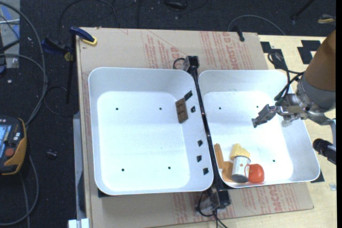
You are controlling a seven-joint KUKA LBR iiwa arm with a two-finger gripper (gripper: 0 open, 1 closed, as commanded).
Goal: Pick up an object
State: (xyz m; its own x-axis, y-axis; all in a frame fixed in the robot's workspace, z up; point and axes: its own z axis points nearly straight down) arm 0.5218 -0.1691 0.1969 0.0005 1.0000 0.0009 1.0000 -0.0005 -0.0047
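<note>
Nearest the camera, at the front edge of the right-hand shallow white plastic bin, a small heap of objs is seen: a round red ball-like item, a short grey-and-white cylinder w/ a yellow piece on top, and a thin orange stick leaning along the bin's left wall. They are bunched touching one another, prob. because the sloped bin wall has gathered them at the low corner; any of them could serve as the thing to be picked.

The dark two-finger gripper is held above the same bin, toward its middle, well apart from the heap and w/ nothing seen between its fingers. Whether the fingers are apart or together cannot be told; they are small and dark at this angle. The grab is judged not yet made.

In the left-hand white bin, a small brown flat block lies near the right wall, by itself.

The arm is cut off at the right edge, so only wrist and orange band are made out. The cylinder's lower side is hidden by the bin's rim.
</note>
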